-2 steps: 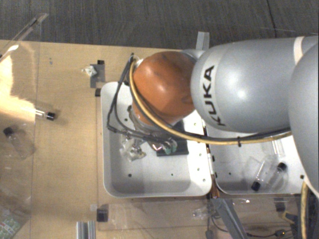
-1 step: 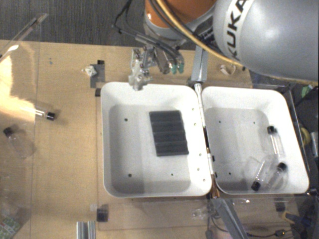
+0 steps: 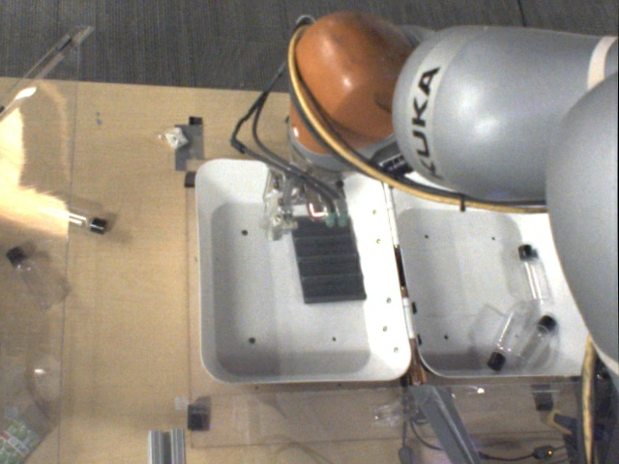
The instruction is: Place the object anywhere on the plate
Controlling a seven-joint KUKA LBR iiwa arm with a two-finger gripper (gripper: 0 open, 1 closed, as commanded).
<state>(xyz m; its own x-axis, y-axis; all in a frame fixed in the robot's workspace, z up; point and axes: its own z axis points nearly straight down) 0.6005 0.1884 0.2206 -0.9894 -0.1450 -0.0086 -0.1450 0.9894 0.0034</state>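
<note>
Arm: looms closest, grey and orange, reaching over left bin.
Gripper: at the dark ribbed plate's top edge; grip state cannot tell.
Tubes: clear, black-capped, lying in right bin, well apart from plate.
Risk: arm appears nowhere near the tubes; a blind pick could close on nothing.

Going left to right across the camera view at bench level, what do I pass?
Small clear tube with a black cap on the bench → left white bin → tool at the bin's far side → dark ribbed plate → right white bin → clear tubes with black caps.
</note>
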